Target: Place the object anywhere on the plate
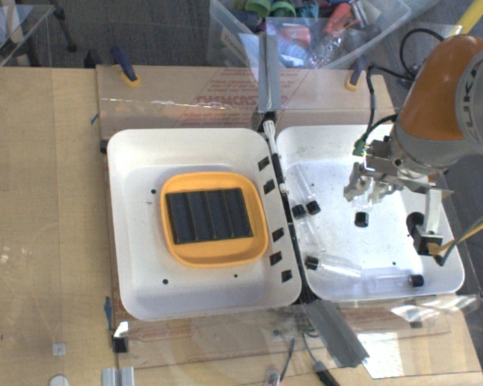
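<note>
Plate: orange, squarish, with a dark ribbed centre, lying in the left bin.
Gripper: over the right bin, pointing down; whether it is apart or together cannot be told.
Object: small black piece on the right bin's floor, just below the gripper, well apart from the plate.

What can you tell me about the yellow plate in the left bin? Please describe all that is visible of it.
The yellow plate is a rounded rectangle, plastic by its look, with a raised orange-yellow rim. Its middle is filled by a dark insert with ribs running from front to back. It lies flat near the middle of the left bin, slightly turned. Nothing else rests on it, and the pincer is over the right bin, far from it.
</note>
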Action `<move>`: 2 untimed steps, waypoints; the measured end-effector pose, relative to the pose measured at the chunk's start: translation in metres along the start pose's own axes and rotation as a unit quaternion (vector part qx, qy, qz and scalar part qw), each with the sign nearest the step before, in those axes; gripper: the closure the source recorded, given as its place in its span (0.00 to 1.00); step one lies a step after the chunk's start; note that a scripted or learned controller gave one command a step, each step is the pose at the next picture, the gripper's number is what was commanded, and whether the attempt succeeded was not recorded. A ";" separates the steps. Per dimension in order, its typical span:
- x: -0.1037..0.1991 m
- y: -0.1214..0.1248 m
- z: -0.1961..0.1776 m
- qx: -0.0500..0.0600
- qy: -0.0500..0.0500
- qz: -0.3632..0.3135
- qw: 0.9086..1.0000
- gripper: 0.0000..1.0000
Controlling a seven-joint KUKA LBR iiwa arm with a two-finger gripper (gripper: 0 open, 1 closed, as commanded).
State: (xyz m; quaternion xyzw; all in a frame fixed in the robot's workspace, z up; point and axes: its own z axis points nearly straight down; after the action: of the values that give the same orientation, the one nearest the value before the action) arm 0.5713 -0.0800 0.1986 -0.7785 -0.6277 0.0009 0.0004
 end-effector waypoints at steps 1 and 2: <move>0.060 0.080 0.015 0.000 0.000 0.017 1.000 1.00; 0.092 0.078 -0.010 -0.002 0.000 -0.013 1.000 1.00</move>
State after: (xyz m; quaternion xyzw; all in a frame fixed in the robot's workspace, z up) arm 0.6668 -0.0070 0.2081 -0.7703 -0.6377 0.0001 -0.0010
